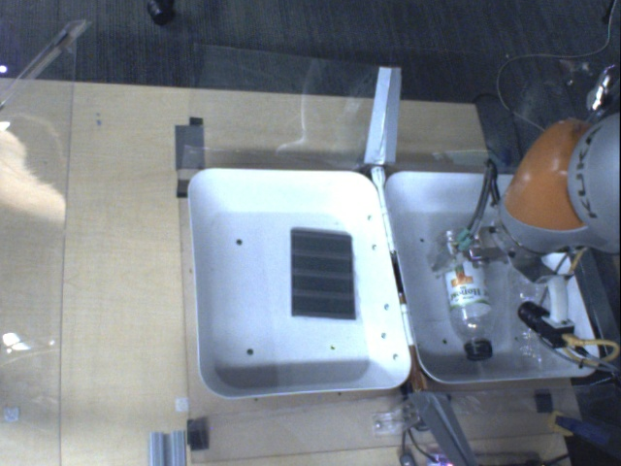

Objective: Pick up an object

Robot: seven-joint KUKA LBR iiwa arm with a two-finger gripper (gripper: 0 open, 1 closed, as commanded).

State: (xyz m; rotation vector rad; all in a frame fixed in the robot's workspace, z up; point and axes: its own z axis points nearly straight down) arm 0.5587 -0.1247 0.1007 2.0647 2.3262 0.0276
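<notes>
Right bin (427, 357): we see a clear bottle (467, 299) lying under the gripper (477, 250); finger state unclear. Left bin (209, 260) holds a dark ribbed pad (322, 273). Wooden bench (107, 260), dark floor beyond.

One fixed cam above worktop (116, 289), looking down at a slant, mid-range; both bins (209, 260) in frame.

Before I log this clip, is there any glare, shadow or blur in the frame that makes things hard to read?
In the camera view, a clear panel on the left throws pale glare over the bench; the left bin has a soft shadow along its near wall; the dark ridged pad reads sharply; the clear bottle in the right bin is harder to outline; the arm hides the hand.
</notes>
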